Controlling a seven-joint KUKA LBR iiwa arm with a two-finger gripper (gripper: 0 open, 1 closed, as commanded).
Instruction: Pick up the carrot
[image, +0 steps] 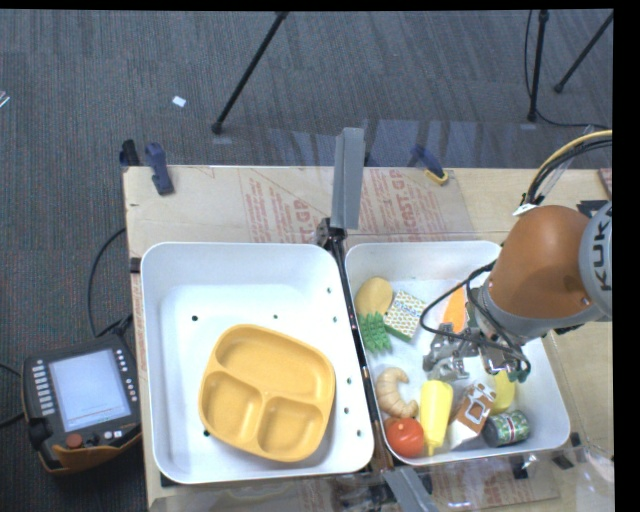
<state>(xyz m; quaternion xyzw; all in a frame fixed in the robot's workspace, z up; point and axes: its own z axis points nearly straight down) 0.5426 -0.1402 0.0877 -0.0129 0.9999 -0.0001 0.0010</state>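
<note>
Orange-banded arm (545, 265) entering from three o'clock over right bin (420, 250). Yellow sectioned tray (266, 392) in left bin (200, 270). End effector (462, 357) low among toys, grip state impossible to tell. Carrot (455, 311) at its twelve o'clock, partly hidden under wrist.

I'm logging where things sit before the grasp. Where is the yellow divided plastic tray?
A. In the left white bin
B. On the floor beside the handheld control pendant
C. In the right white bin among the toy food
A: the yellow divided plastic tray lies flat in the left white bin; the toy food is in the right white bin.
</note>
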